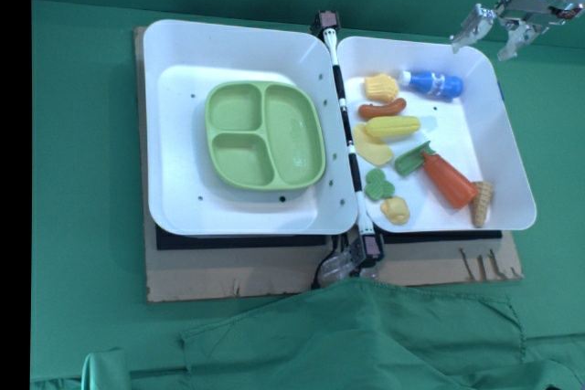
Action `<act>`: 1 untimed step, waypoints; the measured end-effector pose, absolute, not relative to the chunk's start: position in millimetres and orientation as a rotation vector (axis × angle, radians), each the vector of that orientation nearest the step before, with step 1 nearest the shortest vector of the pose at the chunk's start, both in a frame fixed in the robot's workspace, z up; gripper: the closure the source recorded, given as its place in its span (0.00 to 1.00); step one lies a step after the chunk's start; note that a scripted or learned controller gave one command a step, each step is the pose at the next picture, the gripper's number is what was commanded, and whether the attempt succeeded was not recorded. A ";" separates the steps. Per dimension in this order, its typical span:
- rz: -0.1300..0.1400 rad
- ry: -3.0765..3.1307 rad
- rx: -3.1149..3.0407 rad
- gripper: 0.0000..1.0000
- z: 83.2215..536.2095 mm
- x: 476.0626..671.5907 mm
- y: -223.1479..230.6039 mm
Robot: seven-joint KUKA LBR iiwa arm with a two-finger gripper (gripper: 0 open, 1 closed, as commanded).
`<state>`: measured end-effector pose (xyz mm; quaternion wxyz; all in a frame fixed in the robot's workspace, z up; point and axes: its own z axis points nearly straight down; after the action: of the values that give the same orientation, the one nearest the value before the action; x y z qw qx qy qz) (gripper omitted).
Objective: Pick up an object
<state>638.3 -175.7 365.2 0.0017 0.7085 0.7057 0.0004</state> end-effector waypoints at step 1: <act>-0.005 2.221 2.226 0.00 264.0 637.1 -155.8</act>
<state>637.1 -155.8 264.0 -0.0016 0.7079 0.7063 -0.0017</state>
